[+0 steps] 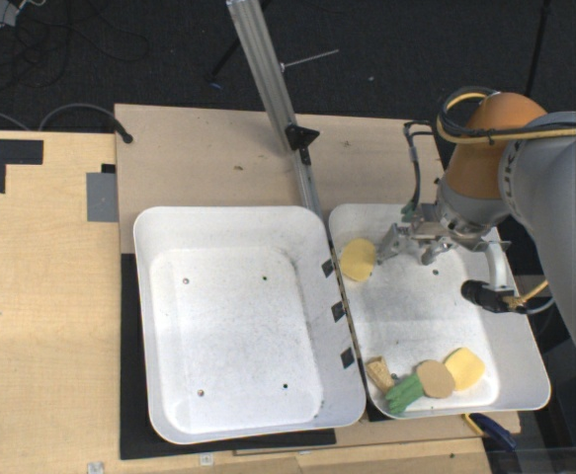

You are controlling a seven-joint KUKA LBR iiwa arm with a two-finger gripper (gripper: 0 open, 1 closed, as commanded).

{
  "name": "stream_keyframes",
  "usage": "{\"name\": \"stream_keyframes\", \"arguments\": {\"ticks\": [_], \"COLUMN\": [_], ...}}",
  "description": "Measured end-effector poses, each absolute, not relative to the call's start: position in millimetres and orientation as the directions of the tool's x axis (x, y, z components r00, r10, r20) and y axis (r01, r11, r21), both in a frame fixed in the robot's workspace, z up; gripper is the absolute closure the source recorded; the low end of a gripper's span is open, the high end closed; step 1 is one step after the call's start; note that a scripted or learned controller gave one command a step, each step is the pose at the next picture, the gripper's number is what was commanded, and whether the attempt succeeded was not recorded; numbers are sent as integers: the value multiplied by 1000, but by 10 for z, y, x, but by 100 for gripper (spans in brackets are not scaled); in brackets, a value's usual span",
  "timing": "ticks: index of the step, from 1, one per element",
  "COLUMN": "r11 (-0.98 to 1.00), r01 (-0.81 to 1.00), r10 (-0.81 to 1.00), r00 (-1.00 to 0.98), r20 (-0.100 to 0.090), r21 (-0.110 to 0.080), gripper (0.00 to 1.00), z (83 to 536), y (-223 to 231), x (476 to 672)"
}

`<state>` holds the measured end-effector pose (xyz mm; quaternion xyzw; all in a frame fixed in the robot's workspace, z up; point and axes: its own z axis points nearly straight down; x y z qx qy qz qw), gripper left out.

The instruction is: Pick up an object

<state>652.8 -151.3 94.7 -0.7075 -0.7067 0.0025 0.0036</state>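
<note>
Fingers of the gripper [418, 243] hang over the upper part of the right bin [525, 363], but the metal parts blur together at this slant, so I cannot tell whether they are spread or pressed together; nothing visible sits between them. Just to their left lies a yellow disc [358, 260], near the bin's left wall and seemingly not touching the gripper. Outward from there, the middle of the bin floor is bare white, giving open room below the gripper. Along the near edge sits a cluster: a tan block [378, 372], a green piece [404, 394], a brown disc [434, 379] and a yellow block [464, 368], close together and well apart from the gripper. The left bin [154, 265] adjoins the right one along a shared edge.
</note>
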Motion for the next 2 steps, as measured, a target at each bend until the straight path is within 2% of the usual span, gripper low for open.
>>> {"name": "stream_keyframes", "arguments": {"ticks": [1,2], "r11": [-4,1], "r01": [1000,1000], "r10": [1000,1000], "r00": [4,-1], "r20": [1,0], "r21": [-3,2], "gripper": [100,100], "z": [1086,1535], "y": [-1524,-1479], "x": [6545,6589]}}
